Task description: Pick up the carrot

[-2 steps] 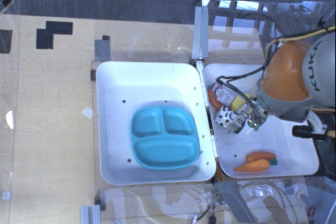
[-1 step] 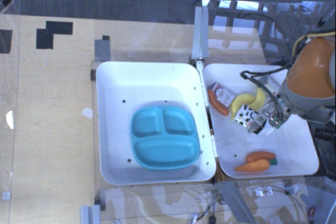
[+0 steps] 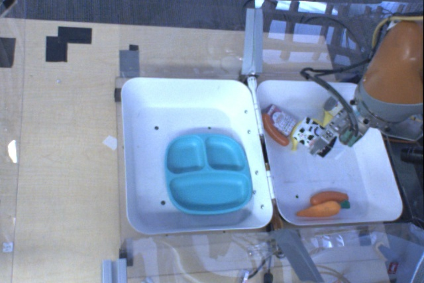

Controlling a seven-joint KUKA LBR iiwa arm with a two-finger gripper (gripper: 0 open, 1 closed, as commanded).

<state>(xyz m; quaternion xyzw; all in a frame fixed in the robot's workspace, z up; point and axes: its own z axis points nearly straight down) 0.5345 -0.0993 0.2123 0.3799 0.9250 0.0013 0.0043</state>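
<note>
Two shallow white bins sit side by side on the bench: we see the left bin (image 3: 136,142) in the middle of the frame and the right bin (image 3: 377,169) toward the right side. In the left bin lies a blue divided plate (image 3: 208,173), with two small compartments toward the top of the frame and one wide one below. The carrot (image 3: 320,210) lies in the lower part of the right bin, close to the bin's bottom edge, stretched left to right with its green end at the right. Just above it and touching it, we see a second orange-red piece (image 3: 329,197) of much the same shape. In the upper left part of the right bin, near the wall shared with the left bin, a red sausage-like item (image 3: 274,130) lies at a slant, with a small packet (image 3: 285,120) just beside it. The arm comes in from the right edge, its orange band (image 3: 396,66) at the upper right, and the gripper (image 3: 322,136) hangs over the middle of the right bin, next to a small black-and-white spotted object (image 3: 303,133). The gripper is well apart from the carrot, above it in the frame. We cannot tell how the gripper is set.
</note>
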